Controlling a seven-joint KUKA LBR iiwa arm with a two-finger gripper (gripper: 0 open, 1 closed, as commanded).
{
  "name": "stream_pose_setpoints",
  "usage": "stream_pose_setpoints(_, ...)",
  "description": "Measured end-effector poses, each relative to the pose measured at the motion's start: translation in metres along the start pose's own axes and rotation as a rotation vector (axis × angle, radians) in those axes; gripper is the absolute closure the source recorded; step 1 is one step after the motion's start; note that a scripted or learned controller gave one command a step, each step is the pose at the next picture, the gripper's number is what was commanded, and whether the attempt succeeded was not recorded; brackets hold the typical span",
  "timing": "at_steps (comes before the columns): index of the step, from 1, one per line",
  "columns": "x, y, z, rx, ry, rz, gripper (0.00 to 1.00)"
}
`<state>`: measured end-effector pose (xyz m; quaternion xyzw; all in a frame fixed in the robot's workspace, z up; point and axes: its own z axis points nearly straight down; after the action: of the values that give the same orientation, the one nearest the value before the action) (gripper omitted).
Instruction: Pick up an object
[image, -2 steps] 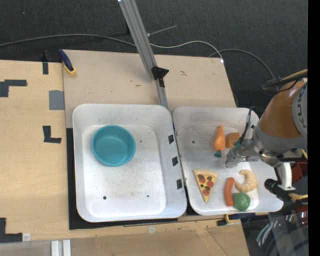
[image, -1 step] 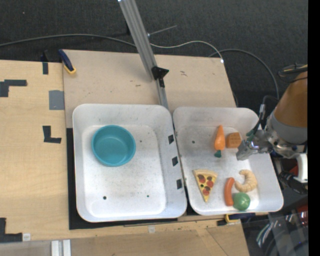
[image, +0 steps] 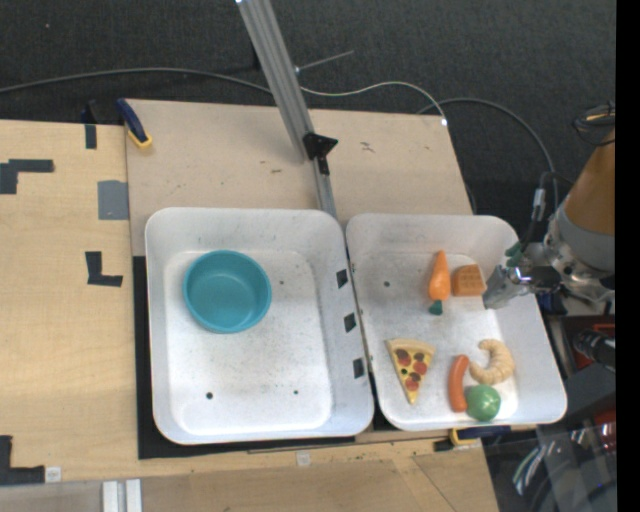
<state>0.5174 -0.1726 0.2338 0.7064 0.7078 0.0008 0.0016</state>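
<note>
The right bin (image: 400, 250) holds an orange carrot (image: 439, 277), a tan bread piece (image: 467, 281), a pizza slice (image: 411, 366), a red sausage (image: 457, 382), a croissant (image: 493, 360) and a green ball (image: 482, 402). My gripper (image: 503, 287) hangs at the bin's right side, just right of the bread piece, with nothing visibly between its fingers. A teal bowl (image: 228, 290) sits in the left bin (image: 250, 400).
A grey metal pole (image: 285, 80) slants across the bench behind the bins. Cables (image: 480, 110) trail over the dark floor at the back right. A blue-and-yellow clamp (image: 133, 122) lies at the board's back left corner.
</note>
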Motion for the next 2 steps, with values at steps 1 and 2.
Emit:
stream_pose_setpoints(1, 0.0, 0.001, -0.04, 0.0, 0.0, 0.0, 1.0)
stream_pose_setpoints(2, 0.045, -0.008, -0.025, 0.007, 0.002, -0.003, 1.0)
